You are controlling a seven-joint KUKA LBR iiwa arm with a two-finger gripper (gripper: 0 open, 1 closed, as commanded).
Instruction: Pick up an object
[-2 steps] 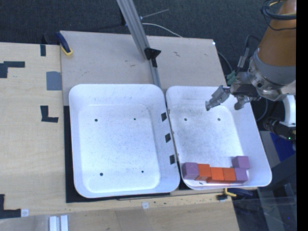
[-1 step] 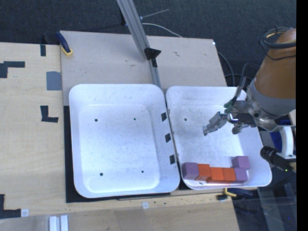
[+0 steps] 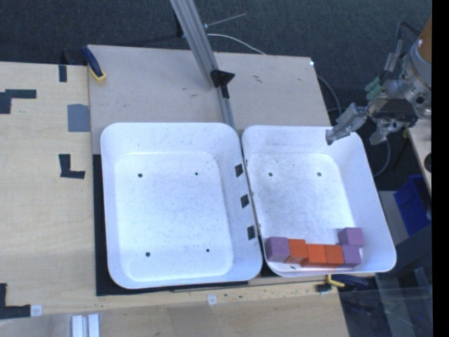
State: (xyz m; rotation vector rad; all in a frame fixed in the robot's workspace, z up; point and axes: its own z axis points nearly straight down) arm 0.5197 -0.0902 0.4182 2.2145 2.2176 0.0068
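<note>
**Tool open above the right bin's far corner, blocks at the near edge**

At the right of the frame we see the tool (image 3: 356,126) poised over the upper right corner of the right bin (image 3: 365,167). Its two fingers are spread apart, one reaching left over the bin's rim, the other pointing down and right, and we see nothing between them. The grey wrist with its cables sits just above, toward the frame's upper right.

The things to pick lie well apart from the tool, in the lower right corner of the same bin. There we count a purple block (image 3: 278,248) at the left of a row, an orange block (image 3: 297,250) touching it, a second orange block (image 3: 333,255) further right, and then two purple blocks at the right end (image 3: 351,236), one set above the other as the frame shows them. The row runs along the bin's lower wall, pieces touching.

The left bin (image 3: 112,188) sits just beside the right one, their rims meeting in the middle of the frame. Both rest on the bench (image 3: 154,83). A metal rail (image 3: 196,37) slants from the top centre down to the gap between the bins. A blue and yellow clamp (image 3: 93,63) sits at the bench's upper left corner.
</note>
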